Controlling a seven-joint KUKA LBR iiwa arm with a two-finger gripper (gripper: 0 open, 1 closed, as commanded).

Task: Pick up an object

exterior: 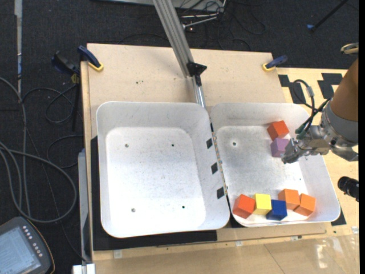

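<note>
The right bin (251, 170) holds several small blocks. An orange block (278, 129) lies near its far right side, with a purple block (279, 146) just in front of it. Along the near edge sit an orange block (244, 205), a yellow block (263, 202), a blue block (278, 209) and two more orange blocks (292, 198) (307, 204). My gripper (292, 154) reaches in from the right and sits low, right beside the purple block on its right side. Its tips are dark and small from this angle.
The left bin (149, 164) lies beside the right one, sharing a raised middle rim (214, 158). A metal pole (174, 30) slants over the bench's far side. Clamps (90, 59) (275, 62) sit at the far corners.
</note>
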